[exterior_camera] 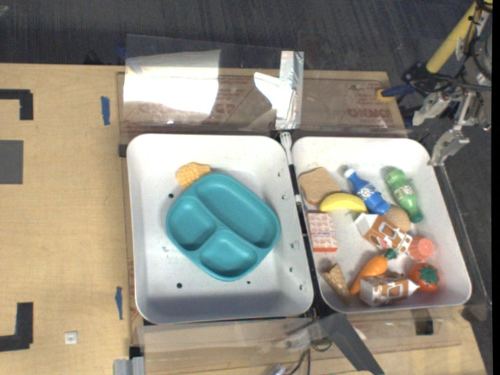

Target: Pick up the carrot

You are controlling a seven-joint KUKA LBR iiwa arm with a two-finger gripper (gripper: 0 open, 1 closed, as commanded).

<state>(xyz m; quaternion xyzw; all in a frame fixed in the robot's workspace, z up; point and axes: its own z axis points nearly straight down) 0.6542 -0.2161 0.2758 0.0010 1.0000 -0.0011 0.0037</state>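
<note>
The gripper (451,143) hangs at the far right corner of the right bin (453,209), fingers too small to read. The carrot (370,272) lies near that bin's front, between a small carton (388,291) and a tomato (426,276). A teal divided plate (223,225) occupies the left bin (148,209).

Lab bench (62,170), two white bins (148,287)
</note>
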